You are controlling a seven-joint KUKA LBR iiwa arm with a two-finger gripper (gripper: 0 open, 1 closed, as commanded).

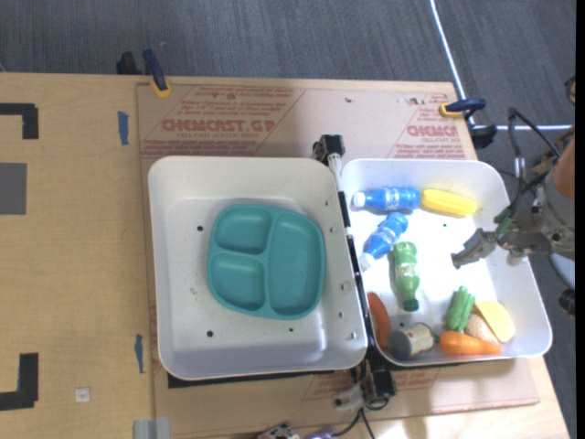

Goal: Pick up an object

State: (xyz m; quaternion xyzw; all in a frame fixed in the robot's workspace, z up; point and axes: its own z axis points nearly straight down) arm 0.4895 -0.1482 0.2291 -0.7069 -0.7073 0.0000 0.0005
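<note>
Brown cardboard sheet (274, 122) under two white bins (174, 245); grey carpet (274, 16) beyond; pincer (471, 250) released, empty.

Teal divided tray (267, 261) in left bin (174, 273)

A robotics lab: two white bins (174, 273) sit on a protective-paper-covered sheet (274, 122) clamped (157, 73) to a wooden bench (64, 273), with blue tape marks (122, 128), cables (448, 44) and grey carpet (274, 21).
</note>
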